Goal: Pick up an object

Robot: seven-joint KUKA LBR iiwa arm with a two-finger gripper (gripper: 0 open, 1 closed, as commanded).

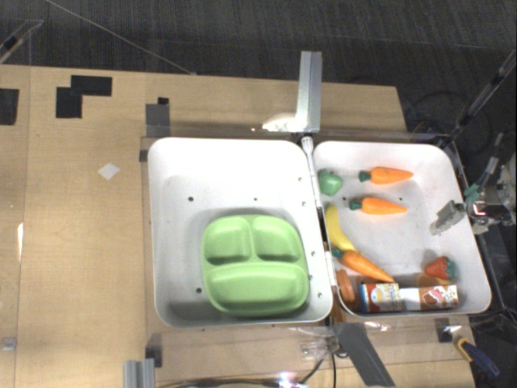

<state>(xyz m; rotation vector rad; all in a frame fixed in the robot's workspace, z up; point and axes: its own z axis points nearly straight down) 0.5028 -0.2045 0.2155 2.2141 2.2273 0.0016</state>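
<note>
Three carrots lay in the right bin (428, 153): an orange carrot with a green top (386, 175) near the far wall, a second carrot (377, 206) just below it, and a third carrot (366, 265) slanting beside a banana (337, 231). A strawberry (437, 267) sat above a bottle (408, 297) lying along the near wall. The claw (449, 214) hung at the bin's right edge; whether it was wide or narrow could not be told. The bin's middle lay bare. A green tray (254, 263) filled the left bin (174, 217).

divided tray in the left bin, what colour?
Light green: the divided tray is plain, no pattern. Shows best in the camera view, lying in the left bin.
</note>
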